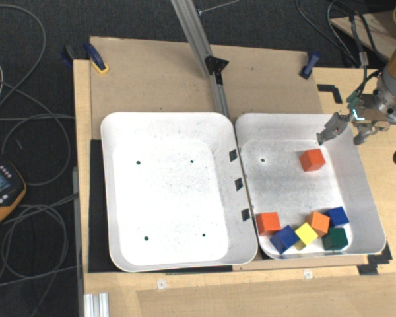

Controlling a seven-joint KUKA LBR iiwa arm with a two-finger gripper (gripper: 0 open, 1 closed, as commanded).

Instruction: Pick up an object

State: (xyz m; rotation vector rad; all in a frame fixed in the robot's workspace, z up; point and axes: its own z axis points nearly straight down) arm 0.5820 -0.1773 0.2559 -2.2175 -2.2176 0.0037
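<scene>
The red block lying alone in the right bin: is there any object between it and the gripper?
No visible obstacle. The red block lies apart from the other blocks, which cluster at the right bin's near edge. The gripper is above the bin's far right corner, open.

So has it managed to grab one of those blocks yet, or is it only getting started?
Nothing looks picked up yet. The gripper hangs open over the right bin's far right corner with nothing between its fingers. The nearest piece, a lone red-orange block, lies on the bin floor, and the other blocks sit clustered at the near edge. Descending, closing and lifting all remain.

Overhead, slanting down on bins (165, 121)
</scene>
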